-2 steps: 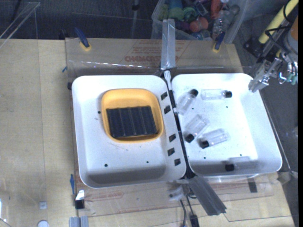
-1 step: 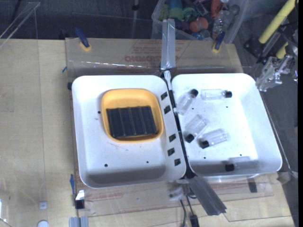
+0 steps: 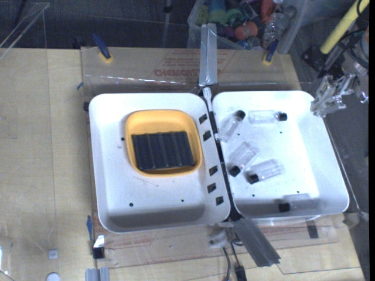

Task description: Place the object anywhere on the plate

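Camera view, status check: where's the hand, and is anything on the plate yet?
Hand at right bin's far right corner, carrying nothing visible. Four clear vials loose in right bin. Yellow plate in left bin bears a dark ridged slab. Path unobstructed.

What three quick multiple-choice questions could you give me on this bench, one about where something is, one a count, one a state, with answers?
1. Where is the yellow plate?
A. Left bin
B. Right bin
C. On the bench outside the bins

2. How many clear vials with black caps lie in the right bin?
A. Two
B. Four
C. Seven

3. How are the vials placed?
A. Standing upright
B. Stacked on the plate
C. Lying on their sides

Answers: 1 A, the plate sits in the left bin. 2 B, four can be counted, such as one vial. 3 C, each lies flat on the bin floor.
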You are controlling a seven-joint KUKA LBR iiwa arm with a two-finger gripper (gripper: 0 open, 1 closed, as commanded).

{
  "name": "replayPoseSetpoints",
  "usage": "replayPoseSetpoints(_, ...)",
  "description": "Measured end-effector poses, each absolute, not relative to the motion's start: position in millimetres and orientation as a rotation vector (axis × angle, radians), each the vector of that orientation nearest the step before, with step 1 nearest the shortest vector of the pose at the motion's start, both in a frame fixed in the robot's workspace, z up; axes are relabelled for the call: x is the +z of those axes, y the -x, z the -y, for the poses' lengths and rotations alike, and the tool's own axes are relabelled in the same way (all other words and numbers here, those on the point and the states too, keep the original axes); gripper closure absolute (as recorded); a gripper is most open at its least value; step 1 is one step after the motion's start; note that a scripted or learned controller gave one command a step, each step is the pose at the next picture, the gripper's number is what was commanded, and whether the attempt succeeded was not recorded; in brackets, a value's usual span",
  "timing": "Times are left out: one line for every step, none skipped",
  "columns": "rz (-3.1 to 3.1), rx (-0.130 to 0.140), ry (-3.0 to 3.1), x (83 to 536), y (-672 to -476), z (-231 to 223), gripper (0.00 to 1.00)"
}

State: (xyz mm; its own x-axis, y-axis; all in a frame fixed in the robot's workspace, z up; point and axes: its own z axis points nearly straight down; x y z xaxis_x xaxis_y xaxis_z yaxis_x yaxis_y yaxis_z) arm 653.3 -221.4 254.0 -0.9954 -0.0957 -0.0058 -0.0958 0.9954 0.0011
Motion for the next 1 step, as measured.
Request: replayPoseSetpoints(-3.069,-0.002,0.615,264.6,-669.0,221.1,1.00)
